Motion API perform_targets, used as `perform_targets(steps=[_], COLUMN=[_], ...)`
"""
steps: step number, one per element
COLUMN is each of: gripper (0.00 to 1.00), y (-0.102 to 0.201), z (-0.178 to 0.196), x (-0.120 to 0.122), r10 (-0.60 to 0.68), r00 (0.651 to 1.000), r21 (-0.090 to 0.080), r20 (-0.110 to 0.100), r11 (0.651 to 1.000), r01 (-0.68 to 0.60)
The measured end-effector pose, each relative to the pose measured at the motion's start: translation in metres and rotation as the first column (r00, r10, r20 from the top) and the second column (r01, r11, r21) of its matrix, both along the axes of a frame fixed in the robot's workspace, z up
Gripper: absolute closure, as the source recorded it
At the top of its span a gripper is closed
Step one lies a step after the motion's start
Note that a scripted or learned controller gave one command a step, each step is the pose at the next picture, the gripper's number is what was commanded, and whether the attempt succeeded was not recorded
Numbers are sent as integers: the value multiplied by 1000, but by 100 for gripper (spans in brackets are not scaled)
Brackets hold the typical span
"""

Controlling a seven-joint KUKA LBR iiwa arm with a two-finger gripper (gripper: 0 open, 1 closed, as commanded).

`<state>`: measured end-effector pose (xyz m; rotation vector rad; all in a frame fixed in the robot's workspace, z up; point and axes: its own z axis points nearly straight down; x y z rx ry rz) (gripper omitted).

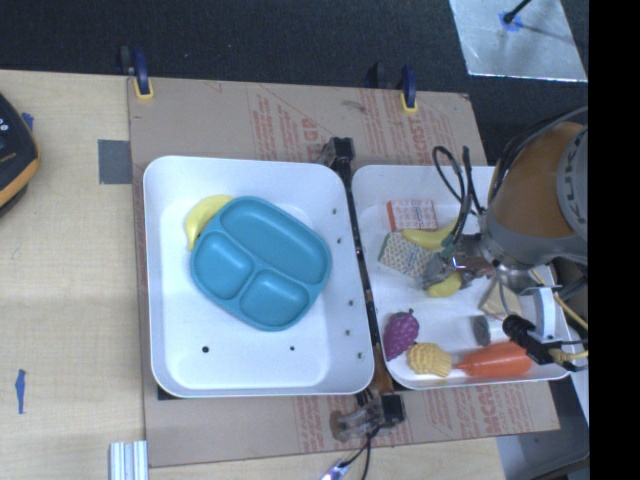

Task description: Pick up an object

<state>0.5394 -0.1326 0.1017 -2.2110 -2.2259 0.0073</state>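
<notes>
Nearest the camera, the grey arm (540,193) reaches over the right bin (372,268). Left bin (160,268) holds a blue divided tray (260,263). Pincer (447,268) sits low among a yellow banana (428,237), patterned block (403,255) and small yellow piece (444,286); its opening cannot be determined.

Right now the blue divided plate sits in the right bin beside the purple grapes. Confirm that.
Not quite: the camera view shows the blue divided plate in the left bin, resting partly over a yellow object. The purple grapes lie in the right bin.
</notes>
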Motion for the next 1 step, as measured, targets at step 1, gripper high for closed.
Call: perform_targets(steps=[1], gripper=[100], y=[79], z=[91], x=[38], r10=[-1], r00=[1000], r21=[2], r20=[6], r11=[1000], r01=[1])
